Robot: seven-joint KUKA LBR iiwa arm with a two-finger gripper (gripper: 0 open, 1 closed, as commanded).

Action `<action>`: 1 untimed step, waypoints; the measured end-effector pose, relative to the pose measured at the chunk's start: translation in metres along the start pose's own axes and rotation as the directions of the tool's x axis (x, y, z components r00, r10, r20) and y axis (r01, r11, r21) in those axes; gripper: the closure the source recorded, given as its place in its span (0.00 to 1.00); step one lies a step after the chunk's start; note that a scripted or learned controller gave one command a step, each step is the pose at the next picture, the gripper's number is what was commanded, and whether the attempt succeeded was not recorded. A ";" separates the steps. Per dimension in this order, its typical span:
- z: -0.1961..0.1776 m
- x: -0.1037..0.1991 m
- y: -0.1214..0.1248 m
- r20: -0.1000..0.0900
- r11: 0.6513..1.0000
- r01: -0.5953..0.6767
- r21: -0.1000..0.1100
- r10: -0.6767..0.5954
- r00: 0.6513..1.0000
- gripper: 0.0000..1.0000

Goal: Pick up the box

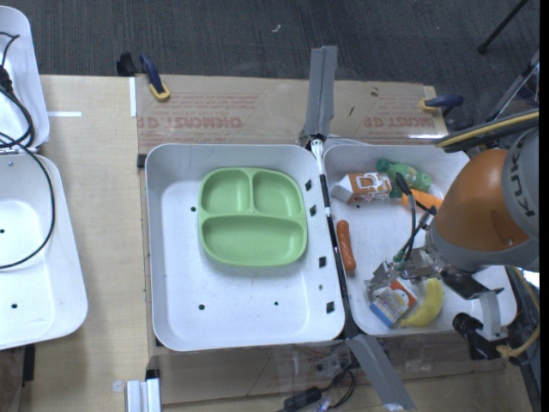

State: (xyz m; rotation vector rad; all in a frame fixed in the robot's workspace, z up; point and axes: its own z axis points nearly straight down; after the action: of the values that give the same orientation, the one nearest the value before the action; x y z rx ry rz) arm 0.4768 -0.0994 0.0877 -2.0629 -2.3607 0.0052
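Two white bins sat on the bench; the right bin (364, 316) held everything we needed. Our arm (485, 204) hung over its lower right, the claw (396, 273) low above a small packet (393, 303); whether it was open, we could not tell. The box (367, 187) lay untouched at upper left of that bin, so we judged the approach misplaced: next, shift up-frame.
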 end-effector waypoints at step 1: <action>0.000 0.002 0.001 0.001 0.995 0.102 -0.001 -0.102 0.995 0.00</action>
State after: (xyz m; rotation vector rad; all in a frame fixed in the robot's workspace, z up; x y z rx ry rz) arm 0.4771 -0.0978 0.0879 -1.9401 -2.4638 0.0042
